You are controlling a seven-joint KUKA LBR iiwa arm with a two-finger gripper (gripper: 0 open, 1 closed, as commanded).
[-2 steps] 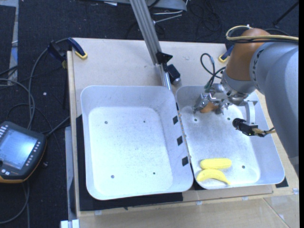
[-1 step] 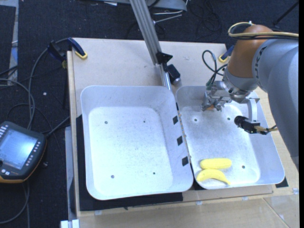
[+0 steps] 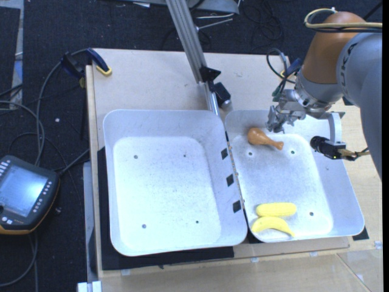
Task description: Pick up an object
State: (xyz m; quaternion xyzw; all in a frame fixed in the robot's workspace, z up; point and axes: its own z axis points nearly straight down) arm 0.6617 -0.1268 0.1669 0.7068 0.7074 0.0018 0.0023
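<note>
Grey arm with orange band reaching in from the right, gripper (image 3: pixel 278 121) low over the far end of the right shallow white bin (image 3: pixel 328 190), just beside the orange-brown drumstick-shaped toy (image 3: pixel 264 139); likely lined up for a grasp there. Open or closed: cannot tell, and nothing seen held. Two yellow banana-shaped pieces (image 3: pixel 275 217) near the bin's front edge, well apart from the gripper. Left white bin (image 3: pixel 115 132) alongside. Pale wooden tabletop (image 3: pixel 152 78) on dark carpet (image 3: pixel 48 23); cables, handheld control pendant (image 3: pixel 23 192) at left.
</note>
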